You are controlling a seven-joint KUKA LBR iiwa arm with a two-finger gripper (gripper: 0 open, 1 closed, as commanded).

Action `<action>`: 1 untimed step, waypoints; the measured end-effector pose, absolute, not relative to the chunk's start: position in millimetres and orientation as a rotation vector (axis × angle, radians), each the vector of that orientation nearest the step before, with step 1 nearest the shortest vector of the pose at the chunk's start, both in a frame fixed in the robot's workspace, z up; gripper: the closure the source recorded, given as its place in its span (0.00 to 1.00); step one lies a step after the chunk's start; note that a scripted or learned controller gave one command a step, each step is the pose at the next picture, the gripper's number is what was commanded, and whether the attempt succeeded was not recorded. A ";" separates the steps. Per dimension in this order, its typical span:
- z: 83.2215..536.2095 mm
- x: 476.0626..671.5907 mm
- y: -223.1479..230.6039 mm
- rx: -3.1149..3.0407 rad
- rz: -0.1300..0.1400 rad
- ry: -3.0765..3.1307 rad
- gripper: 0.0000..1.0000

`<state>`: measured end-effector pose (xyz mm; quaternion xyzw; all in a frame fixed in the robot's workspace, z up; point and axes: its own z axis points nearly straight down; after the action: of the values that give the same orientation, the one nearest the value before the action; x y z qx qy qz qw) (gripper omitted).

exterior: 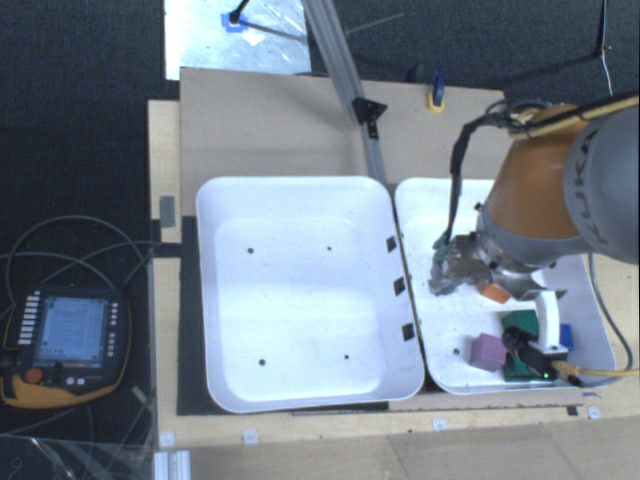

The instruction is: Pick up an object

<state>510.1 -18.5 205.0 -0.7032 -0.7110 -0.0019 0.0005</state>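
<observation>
Jaws' state unreadable as the gripper hangs over the right bin near a purple block.

Left bin floor is lying wide open, free passage across all of it. Right bin is getting crowded: the arm is hanging over its middle and right, blocking reach from that side. The gripper is sitting low by the shared bin wall. Purple block, green block, orange piece and blue piece are clustering at the near right corner. Far left strip of the right bin is staying open. A slanted metal pole is crossing over the far edge.
</observation>
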 end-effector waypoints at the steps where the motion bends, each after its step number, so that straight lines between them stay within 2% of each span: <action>1: 216.7 527.1 31.7 -2.210 -0.007 -2.234 1.00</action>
<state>527.1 31.7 216.7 -0.7033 -0.7109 -0.0023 -0.0007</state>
